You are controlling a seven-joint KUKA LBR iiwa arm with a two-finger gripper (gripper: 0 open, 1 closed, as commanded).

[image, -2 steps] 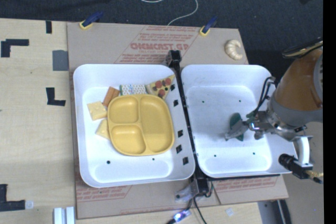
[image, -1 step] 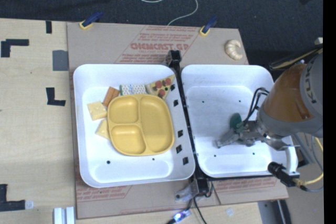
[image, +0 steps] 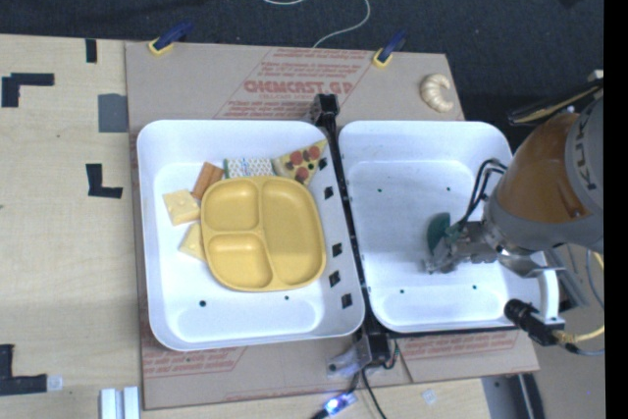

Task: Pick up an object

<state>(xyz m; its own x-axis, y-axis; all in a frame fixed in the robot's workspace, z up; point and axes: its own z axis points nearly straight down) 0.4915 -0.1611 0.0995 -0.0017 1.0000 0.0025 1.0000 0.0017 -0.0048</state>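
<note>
Right bin (image: 392,309), pincer (image: 444,255) at upright green object (image: 438,231)

Red "CHEMCAST" print on cardboard sheet (image: 294,83), smaller lines unreadable

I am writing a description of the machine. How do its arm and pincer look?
The arm is bulky and rounded, grey with a wide orange band above the wrist. A thin black cable loops beside it. The pincer is small, dark grey metal.
</note>
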